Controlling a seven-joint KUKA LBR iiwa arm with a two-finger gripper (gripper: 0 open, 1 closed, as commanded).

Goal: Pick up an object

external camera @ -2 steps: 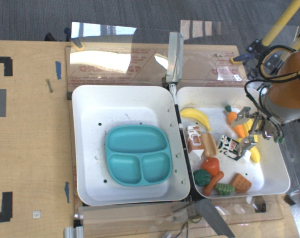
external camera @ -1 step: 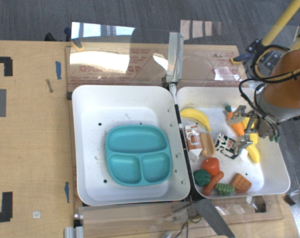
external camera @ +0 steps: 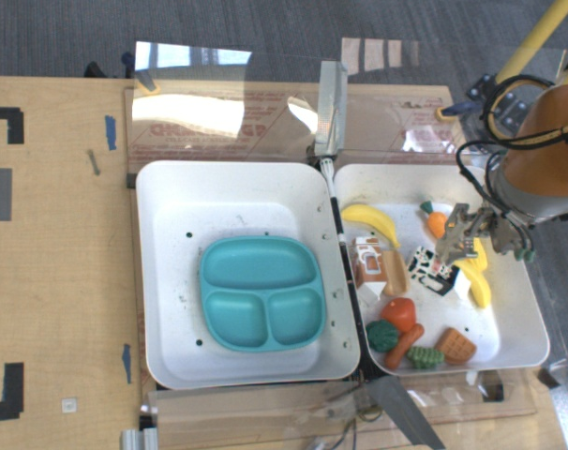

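Jaws (external camera: pixel 455 235) hang low over the right bin (external camera: pixel 532 331), in the right-middle of the frame, and whether they are parted or closed cannot be told from this slant; nothing is visibly held between them. Directly under and just below-left of them lies a small black-and-white object (external camera: pixel 430 270); touching or just beside it on the right is a yellow banana (external camera: pixel 478 277) whose long axis runs top to bottom, tilted slightly. An orange piece (external camera: pixel 438 223) sits just left of the jaws. Further left lie a second banana (external camera: pixel 370 221) and a brown box (external camera: pixel 376 262), then a tomato (external camera: pixel 400 311) lower down. A teal tray (external camera: pixel 261 291) fills the left bin (external camera: pixel 162 251).
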